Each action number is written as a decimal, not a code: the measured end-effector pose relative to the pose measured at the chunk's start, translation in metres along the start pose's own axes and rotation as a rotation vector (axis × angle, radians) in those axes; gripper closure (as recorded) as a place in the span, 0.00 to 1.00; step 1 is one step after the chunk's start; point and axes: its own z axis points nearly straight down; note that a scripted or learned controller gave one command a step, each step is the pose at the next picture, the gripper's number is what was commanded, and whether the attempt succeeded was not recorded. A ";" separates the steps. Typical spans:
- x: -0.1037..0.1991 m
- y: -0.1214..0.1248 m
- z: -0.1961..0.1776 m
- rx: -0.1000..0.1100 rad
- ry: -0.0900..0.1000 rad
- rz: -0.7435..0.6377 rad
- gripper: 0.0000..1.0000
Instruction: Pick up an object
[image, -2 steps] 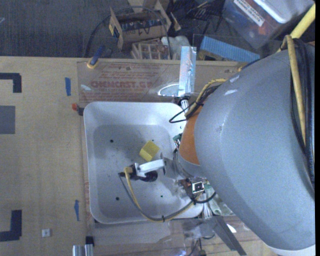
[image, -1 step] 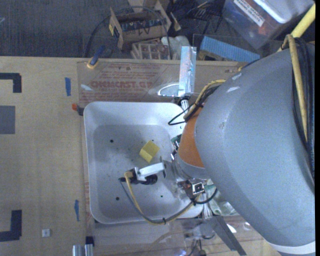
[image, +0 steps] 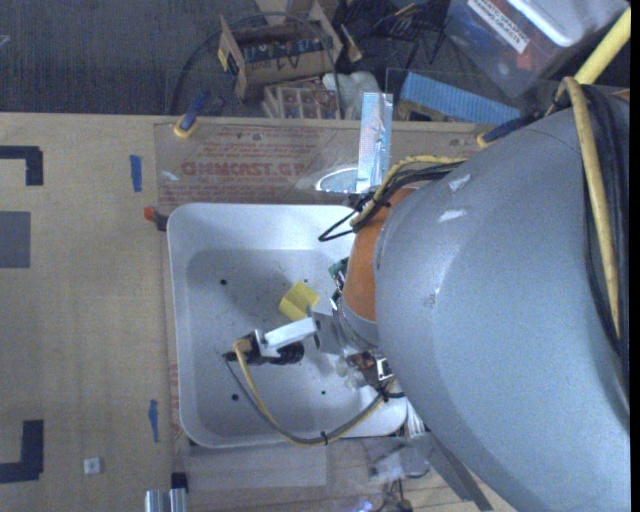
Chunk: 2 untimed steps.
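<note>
Camera view: the end effector (image: 346, 356) hangs low in the white bin (image: 192, 290) beneath the bulky grey arm; whether it is apart or together cannot be told; just beside it, to its upper left, a small yellow block (image: 298, 300) lies on the bin floor, boxy, matte, askew to the walls; the bin is smooth plastic with rounded corners; the bench (image: 80, 300) is pale wood.
</note>
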 end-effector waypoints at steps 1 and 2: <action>-0.011 0.031 -0.064 0.000 -0.001 -0.030 1.00; 0.004 -0.003 0.022 0.000 -0.001 0.060 1.00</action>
